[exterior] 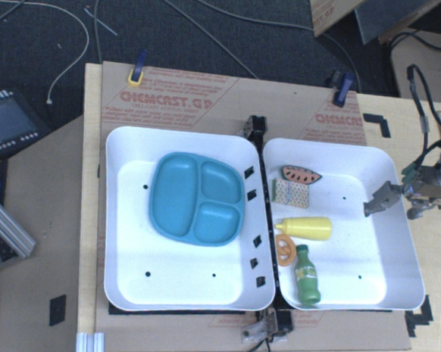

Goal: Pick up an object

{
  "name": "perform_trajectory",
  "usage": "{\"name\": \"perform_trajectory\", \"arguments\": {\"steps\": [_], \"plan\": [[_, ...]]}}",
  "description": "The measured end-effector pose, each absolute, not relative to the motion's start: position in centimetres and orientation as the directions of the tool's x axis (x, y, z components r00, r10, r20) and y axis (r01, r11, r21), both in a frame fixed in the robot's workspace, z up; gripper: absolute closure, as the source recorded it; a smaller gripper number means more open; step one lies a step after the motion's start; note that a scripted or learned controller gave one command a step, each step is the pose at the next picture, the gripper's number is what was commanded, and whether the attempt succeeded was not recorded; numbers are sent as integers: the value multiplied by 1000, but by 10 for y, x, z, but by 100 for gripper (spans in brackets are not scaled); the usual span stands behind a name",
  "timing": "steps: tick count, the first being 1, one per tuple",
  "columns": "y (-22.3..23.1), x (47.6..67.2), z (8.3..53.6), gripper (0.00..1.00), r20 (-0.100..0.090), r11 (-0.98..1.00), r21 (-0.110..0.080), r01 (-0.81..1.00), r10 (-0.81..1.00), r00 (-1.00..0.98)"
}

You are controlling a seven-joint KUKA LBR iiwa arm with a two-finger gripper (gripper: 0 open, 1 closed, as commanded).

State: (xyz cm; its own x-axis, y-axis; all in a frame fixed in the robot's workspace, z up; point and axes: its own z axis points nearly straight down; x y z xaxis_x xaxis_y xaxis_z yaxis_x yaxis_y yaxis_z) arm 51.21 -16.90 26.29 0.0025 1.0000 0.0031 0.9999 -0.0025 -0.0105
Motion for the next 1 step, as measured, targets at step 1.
{"name": "perform_trajectory", "arguments": {"steps": [1], "plan": [[-169, 514, 268, 0, 1, 0, -1, 1000, 1000, 0]]}}
